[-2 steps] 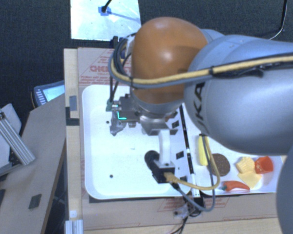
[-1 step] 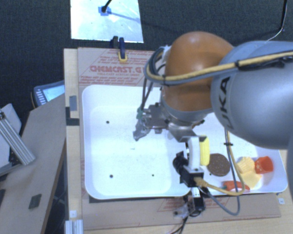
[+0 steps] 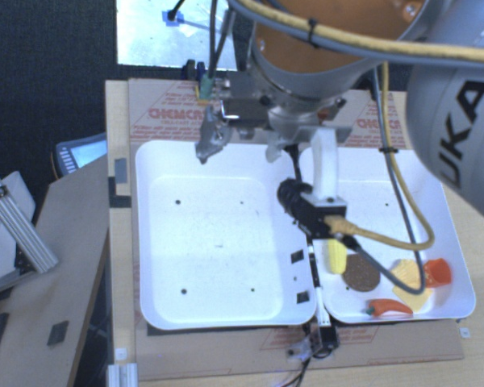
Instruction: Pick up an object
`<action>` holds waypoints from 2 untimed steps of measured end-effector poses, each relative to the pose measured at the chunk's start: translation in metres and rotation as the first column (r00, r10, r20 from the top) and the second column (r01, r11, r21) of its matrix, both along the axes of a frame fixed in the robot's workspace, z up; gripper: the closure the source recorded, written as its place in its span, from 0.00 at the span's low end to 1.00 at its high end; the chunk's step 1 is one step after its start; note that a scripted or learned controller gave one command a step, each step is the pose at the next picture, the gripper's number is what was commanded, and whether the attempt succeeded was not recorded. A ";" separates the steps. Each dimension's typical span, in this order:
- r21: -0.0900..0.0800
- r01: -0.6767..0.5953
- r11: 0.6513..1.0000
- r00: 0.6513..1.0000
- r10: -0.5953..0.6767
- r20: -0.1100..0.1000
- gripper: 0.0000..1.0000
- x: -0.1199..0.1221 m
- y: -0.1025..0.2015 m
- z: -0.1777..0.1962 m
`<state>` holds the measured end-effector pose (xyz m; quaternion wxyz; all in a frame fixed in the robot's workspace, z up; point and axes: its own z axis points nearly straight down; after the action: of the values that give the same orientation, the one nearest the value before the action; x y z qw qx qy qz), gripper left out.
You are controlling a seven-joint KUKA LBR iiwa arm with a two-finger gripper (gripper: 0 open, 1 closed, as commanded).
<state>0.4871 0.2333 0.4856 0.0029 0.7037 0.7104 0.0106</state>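
Objects for picking lie clustered in the near corner of the right bin [image 3: 460,297], far from where we see the gripper [image 3: 240,145]. Going left to right: the left bin [image 3: 157,216] shows bare white floor with a few small dark dots. Above its far edge hangs the gripper, with one grey finger [image 3: 208,145] pointing down at the left and another near the divide between the bins; they stand wide apart with nothing between them. A black cable fitting [image 3: 306,204] and a yellow hose [image 3: 387,236] trail down over the divide. In the right bin we find a yellow corn-like piece [image 3: 336,256], touching it a round brown disc [image 3: 360,273], then an orange-red carrot-like shape [image 3: 390,306], a pale yellow slice [image 3: 411,287] and a red-orange piece [image 3: 438,272].

We judge the main risks as these: the toys lie packed together against the bin wall, so the fingers may strike a neighbour or the rim, and the flat disc and slice offer little to pinch. The dangling hose might also drag across them.
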 end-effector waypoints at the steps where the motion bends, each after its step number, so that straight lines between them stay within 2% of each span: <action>1: -0.009 -0.001 1.000 1.000 0.001 -0.015 1.00 0.000 -0.002 0.001; 2: -0.008 -0.008 1.000 1.000 0.008 -0.014 1.00 0.000 -0.002 0.012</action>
<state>0.4874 0.2311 0.4978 0.0008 0.7010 0.7131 0.0030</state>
